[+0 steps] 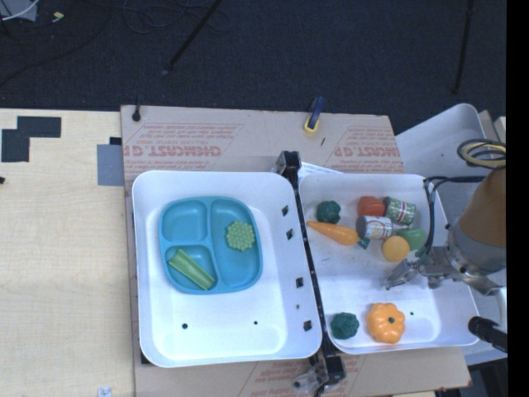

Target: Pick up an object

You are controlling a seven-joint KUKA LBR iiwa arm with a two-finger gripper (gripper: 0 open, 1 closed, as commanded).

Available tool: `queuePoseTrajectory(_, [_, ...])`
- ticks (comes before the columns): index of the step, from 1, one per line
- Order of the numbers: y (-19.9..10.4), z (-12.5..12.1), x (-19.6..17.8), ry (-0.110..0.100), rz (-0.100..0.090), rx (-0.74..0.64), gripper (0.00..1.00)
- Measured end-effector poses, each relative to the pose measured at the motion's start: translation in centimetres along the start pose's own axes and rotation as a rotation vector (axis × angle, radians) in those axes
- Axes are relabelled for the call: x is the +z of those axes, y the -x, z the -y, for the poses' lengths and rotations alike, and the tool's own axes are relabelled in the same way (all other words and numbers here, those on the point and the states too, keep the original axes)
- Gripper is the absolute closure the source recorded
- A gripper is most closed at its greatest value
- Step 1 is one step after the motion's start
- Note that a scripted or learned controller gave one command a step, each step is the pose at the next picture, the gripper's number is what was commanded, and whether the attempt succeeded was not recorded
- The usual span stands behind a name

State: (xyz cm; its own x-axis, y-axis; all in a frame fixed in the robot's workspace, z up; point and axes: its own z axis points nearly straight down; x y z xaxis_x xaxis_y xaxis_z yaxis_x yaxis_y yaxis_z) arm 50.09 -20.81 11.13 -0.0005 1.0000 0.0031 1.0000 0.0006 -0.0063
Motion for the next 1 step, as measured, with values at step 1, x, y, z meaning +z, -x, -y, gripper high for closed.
queuePoseTrajectory(1, [-0.18, -0.03, 2.51, 0.002, 0.001, 0.0, 0.0])
